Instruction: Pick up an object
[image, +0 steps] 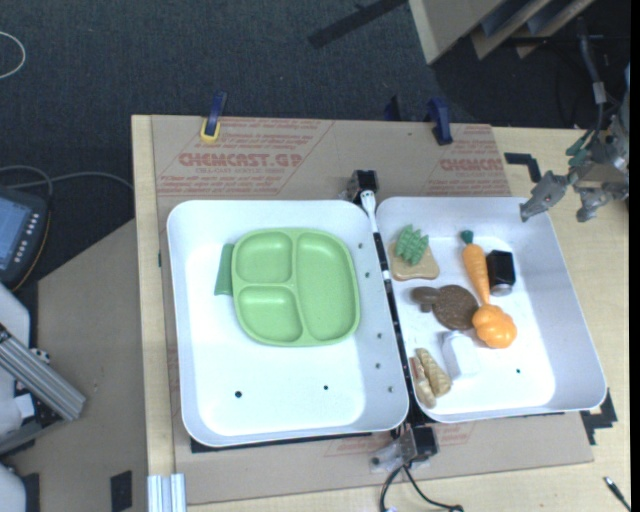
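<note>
The right bin (560, 330) holds several small objects: an orange carrot (475, 268), a black block (500, 271), a round orange fruit (495, 328), a brown flat piece (448, 304), a green leafy piece on a tan slice (413, 253), a tan bread-like piece (432, 376) and a pale small item (452, 352). My gripper (557, 209) hangs over the bin's far right corner, above and to the right of the carrot. Its fingers are spread open with nothing between them.
A green divided plate (297, 286) lies in the left bin (200, 350). Both bins sit on a cardboard sheet (300, 150) held by clamps (212, 122) at the far edge. A black divider strip (382, 280) runs between the bins.
</note>
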